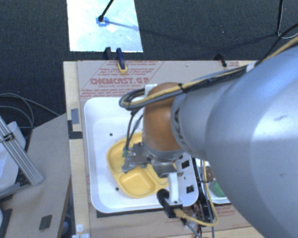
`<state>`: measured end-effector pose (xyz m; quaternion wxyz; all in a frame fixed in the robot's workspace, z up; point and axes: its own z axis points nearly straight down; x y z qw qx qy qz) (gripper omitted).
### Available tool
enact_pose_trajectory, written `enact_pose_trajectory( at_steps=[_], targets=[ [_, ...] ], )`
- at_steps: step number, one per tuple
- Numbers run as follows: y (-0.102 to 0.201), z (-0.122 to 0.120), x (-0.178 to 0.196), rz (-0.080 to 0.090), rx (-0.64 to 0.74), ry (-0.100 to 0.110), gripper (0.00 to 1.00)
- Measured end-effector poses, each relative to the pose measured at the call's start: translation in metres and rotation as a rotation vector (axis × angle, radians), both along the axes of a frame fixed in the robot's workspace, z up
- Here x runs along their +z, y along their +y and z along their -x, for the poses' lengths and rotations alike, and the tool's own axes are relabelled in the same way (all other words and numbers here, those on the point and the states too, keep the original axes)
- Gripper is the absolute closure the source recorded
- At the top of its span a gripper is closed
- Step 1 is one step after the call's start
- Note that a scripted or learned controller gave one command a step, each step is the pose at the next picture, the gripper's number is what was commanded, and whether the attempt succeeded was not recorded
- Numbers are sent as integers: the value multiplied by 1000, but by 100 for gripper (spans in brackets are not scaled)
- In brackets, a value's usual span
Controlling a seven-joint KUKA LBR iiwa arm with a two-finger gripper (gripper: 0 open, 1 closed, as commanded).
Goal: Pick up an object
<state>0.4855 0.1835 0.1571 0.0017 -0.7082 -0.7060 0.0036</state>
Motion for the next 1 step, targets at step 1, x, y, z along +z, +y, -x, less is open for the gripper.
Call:
enact_pose_trajectory(
  at_steps=[1],
  targets=[
    [-42, -8, 213, -8, 5, -26, 0]
  ],
)
